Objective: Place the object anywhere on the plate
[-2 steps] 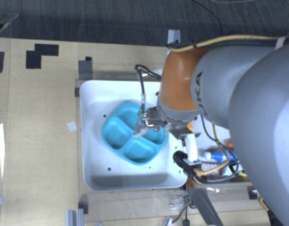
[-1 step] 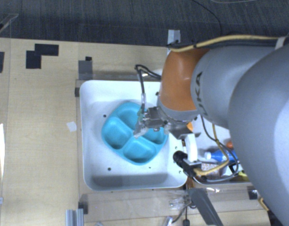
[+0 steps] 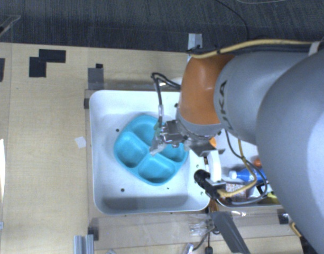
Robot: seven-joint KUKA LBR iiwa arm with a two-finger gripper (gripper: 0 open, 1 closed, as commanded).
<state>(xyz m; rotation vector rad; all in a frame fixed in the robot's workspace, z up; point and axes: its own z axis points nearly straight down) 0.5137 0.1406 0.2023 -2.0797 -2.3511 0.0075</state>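
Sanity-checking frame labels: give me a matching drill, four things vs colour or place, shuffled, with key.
Things:
1. plate
2. left bin
3. gripper
4. wrist band

Descriptions:
a. orange
b. over the plate
c. blue, lying in the left bin
d. white, holding the plate

Pairs: 1-c, 2-d, 3-b, 4-a

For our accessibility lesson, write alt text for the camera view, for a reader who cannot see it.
A grey robot arm with an orange band reaches in from the right, its pincer over the middle of a blue divided plate lying in the left white bin. Whether the pincer holds anything is unclear.
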